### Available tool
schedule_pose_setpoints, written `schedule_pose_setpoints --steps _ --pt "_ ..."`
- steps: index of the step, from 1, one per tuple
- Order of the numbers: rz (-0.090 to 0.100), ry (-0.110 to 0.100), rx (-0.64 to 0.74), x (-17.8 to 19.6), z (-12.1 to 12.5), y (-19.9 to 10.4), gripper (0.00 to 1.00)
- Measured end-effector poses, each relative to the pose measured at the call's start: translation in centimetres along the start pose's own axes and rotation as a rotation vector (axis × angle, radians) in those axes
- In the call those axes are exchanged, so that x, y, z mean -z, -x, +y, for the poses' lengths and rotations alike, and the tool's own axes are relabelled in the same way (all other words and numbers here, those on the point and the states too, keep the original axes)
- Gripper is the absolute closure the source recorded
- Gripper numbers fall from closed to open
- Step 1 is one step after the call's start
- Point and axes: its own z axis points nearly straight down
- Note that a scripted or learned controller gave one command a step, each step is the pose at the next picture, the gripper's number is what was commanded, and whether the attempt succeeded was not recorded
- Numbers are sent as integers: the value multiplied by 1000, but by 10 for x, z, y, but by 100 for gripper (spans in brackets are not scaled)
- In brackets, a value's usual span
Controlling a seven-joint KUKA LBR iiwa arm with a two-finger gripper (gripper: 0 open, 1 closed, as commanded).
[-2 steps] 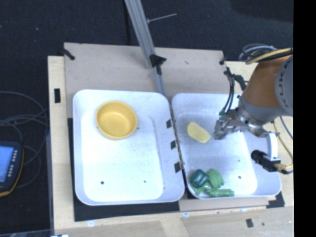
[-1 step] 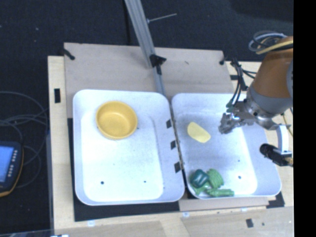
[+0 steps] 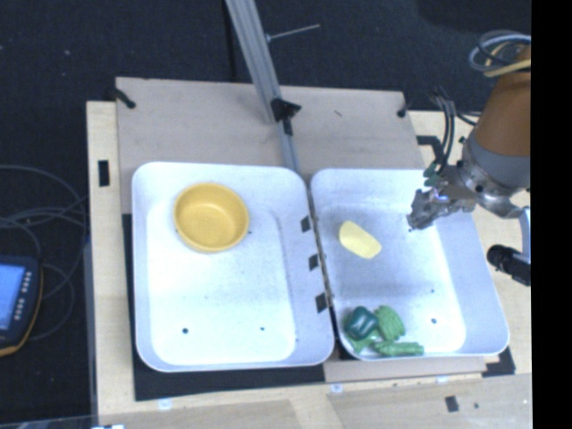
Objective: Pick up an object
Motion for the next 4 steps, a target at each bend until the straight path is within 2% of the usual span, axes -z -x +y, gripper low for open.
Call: schedule_pose_setpoints --steps 2,3,4 --pt "2 -3 5 1 -14 -115 100" --pt "2 -4 4 3 -9 -161 100" --pt "1 -5 3 -7 -18 -216 100"
